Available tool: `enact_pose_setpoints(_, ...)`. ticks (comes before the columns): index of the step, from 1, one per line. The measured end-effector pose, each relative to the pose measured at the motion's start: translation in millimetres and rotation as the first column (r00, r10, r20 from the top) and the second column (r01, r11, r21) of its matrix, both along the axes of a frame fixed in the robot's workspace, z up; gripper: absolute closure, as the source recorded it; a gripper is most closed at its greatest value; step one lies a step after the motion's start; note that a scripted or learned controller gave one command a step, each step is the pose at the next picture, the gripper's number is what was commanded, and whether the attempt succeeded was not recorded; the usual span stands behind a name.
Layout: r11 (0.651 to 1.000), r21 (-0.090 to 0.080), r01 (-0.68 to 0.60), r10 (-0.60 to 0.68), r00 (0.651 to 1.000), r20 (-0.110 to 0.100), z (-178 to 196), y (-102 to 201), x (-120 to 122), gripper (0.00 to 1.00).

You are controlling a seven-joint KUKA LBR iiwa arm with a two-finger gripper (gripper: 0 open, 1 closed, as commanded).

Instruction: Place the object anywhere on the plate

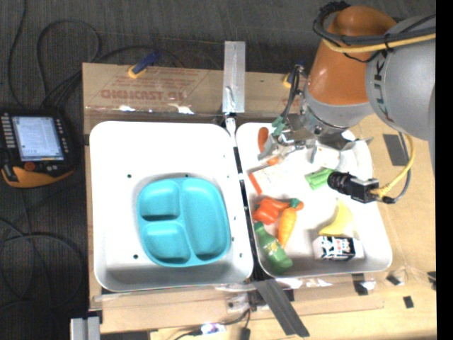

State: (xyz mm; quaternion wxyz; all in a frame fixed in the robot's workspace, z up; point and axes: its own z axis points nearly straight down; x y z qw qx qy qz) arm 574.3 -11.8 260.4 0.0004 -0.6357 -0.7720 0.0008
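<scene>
We are at the pick: our claw (296,139) hangs over the right bin's (379,250) toys, grip state unclear. Next, grasp one and cross to the plate (182,220).

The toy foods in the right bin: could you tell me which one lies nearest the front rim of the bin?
The black-and-white carton, at the bin's front right. The banana sits just behind it, while the green vegetable lies nearly as far forward but over by the divider.

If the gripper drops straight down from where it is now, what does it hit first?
Probably the right bin's white floor near its upper left, between the orange piece by the divider and the green piece. The gripper sits above that gap, though depth is unclear from this slant.
</scene>
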Motion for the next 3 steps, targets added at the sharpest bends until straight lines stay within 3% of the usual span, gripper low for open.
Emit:
enact_pose_setpoints(1,1.0,0.001,-0.017,0.017,1.0,-0.005,-78.5,64.5,-57.2,1.0)
enact_pose_setpoints(2,0.969,-0.001,0.245,-0.245,0.969,-0.005,-78.6,75.6,-74.2,1.0)
enact_pose_setpoints(3,0.969,-0.001,0.246,-0.246,0.969,-0.005,-78.5,75.4,-74.1,0.0)
